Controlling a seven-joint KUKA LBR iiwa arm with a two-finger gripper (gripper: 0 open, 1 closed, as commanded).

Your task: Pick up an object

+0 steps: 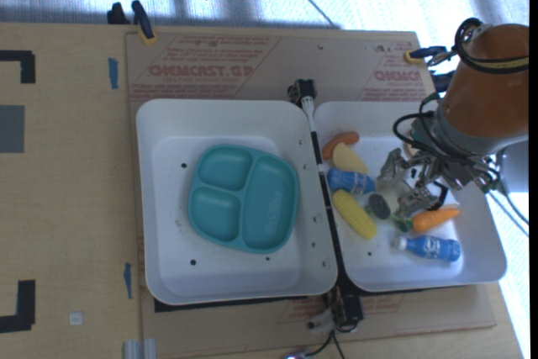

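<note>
The right bin (483,265) holds several toy foods. An orange sausage (340,139) and a yellow wedge (350,157) lie at its far left. Below them are a blue bottle (350,181), a yellow corn cob (355,213) and a small dark grey piece (379,204). An orange carrot (436,219) and a second blue bottle (431,247) lie toward the front right. My gripper (403,188) hangs low over the middle of this bin, between the dark piece and the carrot. It is open, with nothing between its metal fingers (392,170).
The left bin (160,181) carries a teal divided plate (244,197). A black clamp (301,91) sits at the seam between the bins. The arm's orange band (487,88) looms over the right bin's far right corner, with cables around it.
</note>
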